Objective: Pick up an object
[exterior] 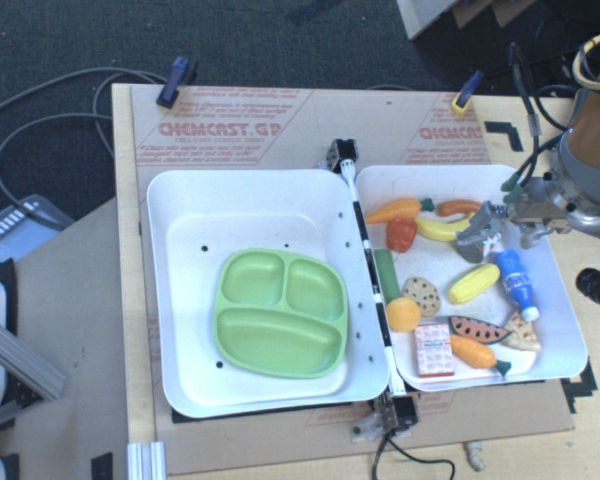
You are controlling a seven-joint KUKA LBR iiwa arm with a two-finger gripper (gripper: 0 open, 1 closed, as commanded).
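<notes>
Two white bins sit side by side on the table [280, 118]: the left bin [180, 228] carries a green divided plate [280, 313], and the right bin [565, 338] carries a crowd of toy foods. My hand [492, 230] hovers over the right bin's upper half, at about 3 o'clock of the whole view; whether it is wide or narrow I cannot tell, and nothing shows between its parts. Nearest to it lie a banana [442, 229] at its 9 o'clock, a yellow corn cob [474, 282] at its 6 o'clock, and a blue bottle [515, 284] just beside the cob. Farther around sit a carrot [393, 210], a red tomato [401, 234], a cookie [421, 295], an orange [403, 314] and a small box [433, 349]. I judge these pieces light, stiff, hollow plastic with smooth, somewhat slippery skins. The cob looks the best candidate: I would close across its short width at mid-length, where it lies apart from the banana.
</notes>
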